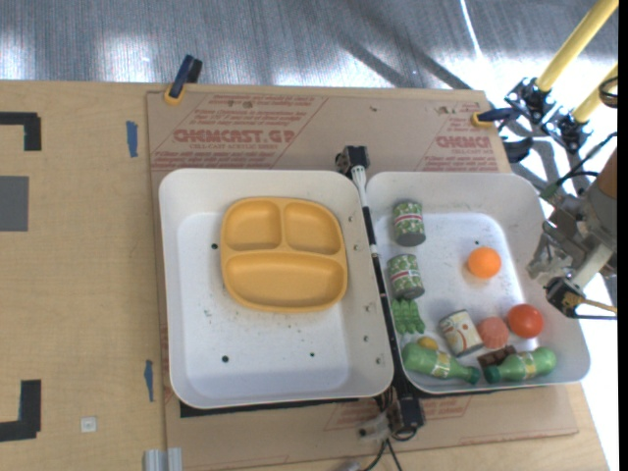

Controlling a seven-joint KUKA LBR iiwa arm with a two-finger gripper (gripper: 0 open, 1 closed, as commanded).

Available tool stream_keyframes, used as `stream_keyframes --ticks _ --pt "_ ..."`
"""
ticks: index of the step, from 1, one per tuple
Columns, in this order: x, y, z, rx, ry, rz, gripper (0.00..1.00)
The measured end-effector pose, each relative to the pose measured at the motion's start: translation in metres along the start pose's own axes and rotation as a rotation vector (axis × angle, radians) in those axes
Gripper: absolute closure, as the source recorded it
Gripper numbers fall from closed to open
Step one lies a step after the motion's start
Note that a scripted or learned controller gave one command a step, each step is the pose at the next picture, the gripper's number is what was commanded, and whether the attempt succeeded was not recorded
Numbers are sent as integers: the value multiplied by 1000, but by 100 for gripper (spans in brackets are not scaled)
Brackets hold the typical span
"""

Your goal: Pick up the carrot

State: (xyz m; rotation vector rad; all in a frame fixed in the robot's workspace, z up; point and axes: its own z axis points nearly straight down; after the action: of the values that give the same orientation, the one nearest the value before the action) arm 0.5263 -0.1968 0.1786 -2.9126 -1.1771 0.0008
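My gripper hangs over the right rim of the right bin, on the grey arm that enters from the right. A small salmon-orange piece, possibly the carrot, lies in the bin's front right part between a small can and a red tomato. It sits to the left of and below the gripper, apart from it. An orange ball rests mid-bin, left of the gripper.
The right bin also holds two green-labelled cans, a green leafy piece and two green bottles along the front wall. The left bin bears a yellow divided plate.
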Motion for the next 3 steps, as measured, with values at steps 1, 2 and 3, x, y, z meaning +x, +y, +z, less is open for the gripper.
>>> stream_keyframes --ticks 1,2,3 --pt "0 0 0 1 0 0 0" --pt "24 -68 93 0 3 236 0" --pt "101 -31 93 0 1 465 0"
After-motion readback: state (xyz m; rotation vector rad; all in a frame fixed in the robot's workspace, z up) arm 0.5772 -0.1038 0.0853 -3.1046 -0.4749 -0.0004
